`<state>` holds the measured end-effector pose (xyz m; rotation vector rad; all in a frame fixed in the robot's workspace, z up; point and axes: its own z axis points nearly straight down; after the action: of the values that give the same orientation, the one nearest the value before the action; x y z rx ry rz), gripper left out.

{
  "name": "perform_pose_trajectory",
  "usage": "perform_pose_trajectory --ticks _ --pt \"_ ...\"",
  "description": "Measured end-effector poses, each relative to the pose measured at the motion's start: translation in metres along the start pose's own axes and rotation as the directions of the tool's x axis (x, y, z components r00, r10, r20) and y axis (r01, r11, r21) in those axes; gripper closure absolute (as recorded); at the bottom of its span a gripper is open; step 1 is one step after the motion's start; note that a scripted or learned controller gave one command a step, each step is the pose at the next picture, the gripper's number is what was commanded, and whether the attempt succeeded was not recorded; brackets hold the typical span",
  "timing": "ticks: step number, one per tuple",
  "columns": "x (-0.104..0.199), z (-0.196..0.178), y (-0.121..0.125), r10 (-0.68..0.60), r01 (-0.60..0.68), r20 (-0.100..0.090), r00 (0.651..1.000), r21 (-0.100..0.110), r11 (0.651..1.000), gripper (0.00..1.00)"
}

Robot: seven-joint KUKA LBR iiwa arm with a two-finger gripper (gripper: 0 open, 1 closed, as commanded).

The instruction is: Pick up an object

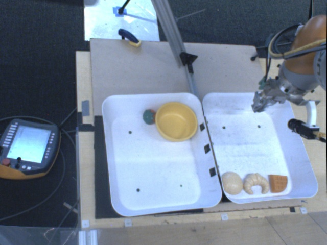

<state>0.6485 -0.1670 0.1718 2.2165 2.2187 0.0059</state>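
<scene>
Grey arm with orange band (306,50), cut off at the frame's right edge. Small dark green round object (148,116), upper left bin, partly hidden behind yellow bowl (176,121); identity indistinct.

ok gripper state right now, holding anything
Gripper: cannot be told; it hangs over the far end of the right bin, nothing seen in it.

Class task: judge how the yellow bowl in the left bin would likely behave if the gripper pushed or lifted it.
The yellow bowl looks thin-walled and stiff, so probably light. Its smooth round rim may slip from two fingers. Pushed, it would likely slide across the left bin and nudge the small green object touching it.
</scene>
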Motion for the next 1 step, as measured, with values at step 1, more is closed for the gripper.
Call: perform_pose_trajectory --ticks 1 --pt "-0.0046 -0.0467 0.0082 0.000 0.000 0.000 1.000 0.002 1.000 1.00"
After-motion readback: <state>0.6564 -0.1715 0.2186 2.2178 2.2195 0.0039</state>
